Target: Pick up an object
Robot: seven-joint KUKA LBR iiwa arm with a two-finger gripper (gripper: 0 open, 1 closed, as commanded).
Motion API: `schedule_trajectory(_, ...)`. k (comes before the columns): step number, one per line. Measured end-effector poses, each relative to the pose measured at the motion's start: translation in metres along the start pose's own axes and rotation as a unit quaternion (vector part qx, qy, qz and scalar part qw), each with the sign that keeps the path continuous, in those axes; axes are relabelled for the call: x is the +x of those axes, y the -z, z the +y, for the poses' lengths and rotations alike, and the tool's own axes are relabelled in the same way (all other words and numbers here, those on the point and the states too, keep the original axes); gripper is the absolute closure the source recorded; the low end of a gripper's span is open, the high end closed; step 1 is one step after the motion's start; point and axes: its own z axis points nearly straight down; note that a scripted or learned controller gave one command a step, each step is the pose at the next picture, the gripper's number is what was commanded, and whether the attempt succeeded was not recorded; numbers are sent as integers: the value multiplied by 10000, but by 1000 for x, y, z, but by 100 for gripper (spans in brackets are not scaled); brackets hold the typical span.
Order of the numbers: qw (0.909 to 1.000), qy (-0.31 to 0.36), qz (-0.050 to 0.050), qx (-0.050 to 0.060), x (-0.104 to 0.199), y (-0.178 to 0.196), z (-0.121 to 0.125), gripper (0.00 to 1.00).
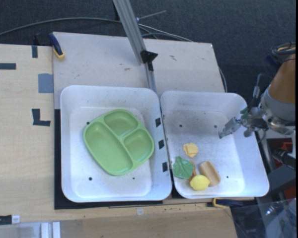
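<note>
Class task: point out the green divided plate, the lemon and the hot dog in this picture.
green divided plate [118, 141]: camera view, middle ridge.
lemon [199, 183]: camera view, middle of its skin.
hot dog [210, 173]: camera view, middle of the bun.

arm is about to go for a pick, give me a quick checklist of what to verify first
1. Targets in the right bin: ok; yellow lemon, hot dog bun, green leafy piece and small yellow piece lie there.
2. Gripper over that bin: ok, near its upper right.
3. Gripper above a target: not ok, the items lie lower left of it.
4. Items spaced apart: not ok, lemon, bun and leafy piece crowd together.
5. Finger opening: cannot tell.
</note>
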Motion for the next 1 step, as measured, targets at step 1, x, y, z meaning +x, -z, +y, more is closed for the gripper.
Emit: schedule_trajectory(1,10000,-2,0,-2,0,0,0,0)
